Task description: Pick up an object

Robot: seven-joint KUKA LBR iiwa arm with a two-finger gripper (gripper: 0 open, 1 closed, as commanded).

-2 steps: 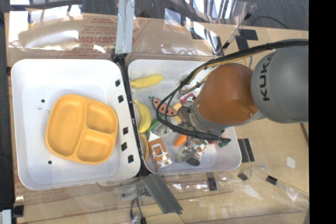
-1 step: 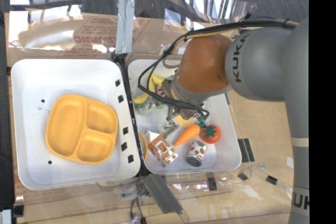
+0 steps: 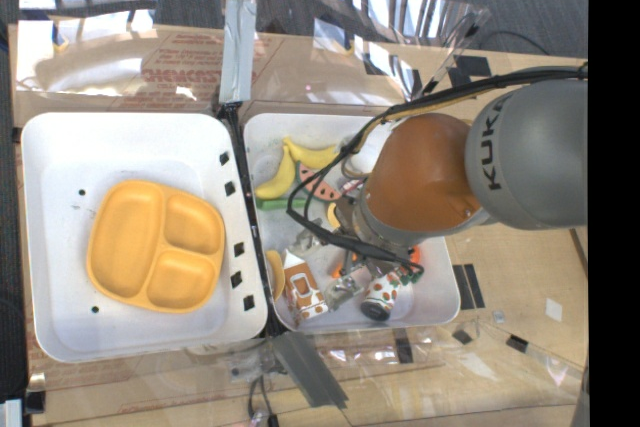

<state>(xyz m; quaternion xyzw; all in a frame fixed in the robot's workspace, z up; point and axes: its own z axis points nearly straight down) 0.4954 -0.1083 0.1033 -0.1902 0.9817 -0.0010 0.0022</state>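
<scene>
Banana point(image 3: 296, 165) lying at the back of the right bin point(image 3: 440, 300) — light, soft, slippery-skinned by the look (best pinched across the curved middle). Gripper point(image 3: 352, 281) down among the front clutter, beside a small carton point(image 3: 300, 287) — finger state impossible to tell.

Yellow banana point(image 3: 300, 162) in right bin, small carton point(image 3: 300, 289) near front

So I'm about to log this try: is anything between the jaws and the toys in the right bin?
Nothing visible; the gripper is already down among the toys in the right bin.
</scene>
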